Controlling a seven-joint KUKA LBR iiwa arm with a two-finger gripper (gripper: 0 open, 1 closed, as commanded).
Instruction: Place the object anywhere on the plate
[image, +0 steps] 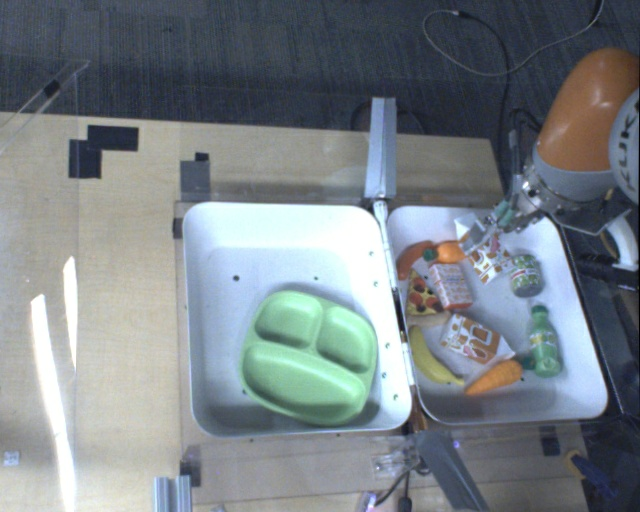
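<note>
**Desk:** Where is the object?

**Photographer:** All the loose goods lie in the right bin (585, 385). A white packet with red print (487, 262) sits at that bin's far side, directly below the gripper (500, 218). Whether the gripper touches it cannot be told.

**Desk:** Is the gripper open or closed?

**Photographer:** Cannot tell; its tip is a small blur against the bin's white wall. Nothing can be seen held in it.

**Desk:** And the plate?

**Photographer:** The green plate (310, 355), with three compartments, lies in the left bin (215, 250), toward the near side and turned at a slant. Nothing lies on it. It is well apart from the packet, across the divide between the bins.

**Desk:** What surrounds the packet?

**Photographer:** A small can (525, 275) just to its right and a red box (452, 287) just to its left. Nearer the camera are a second printed packet (470, 340), a banana (432, 360) by the bin's left wall, a carrot (495, 377) and a green bottle (543, 342) lying on its side.

**Desk:** The arm?

**Photographer:** The grey arm, with its orange band (585, 105), reaches in from the right over the right bin's far corner. Both bins rest on a pale wooden bench (100, 300).
</note>
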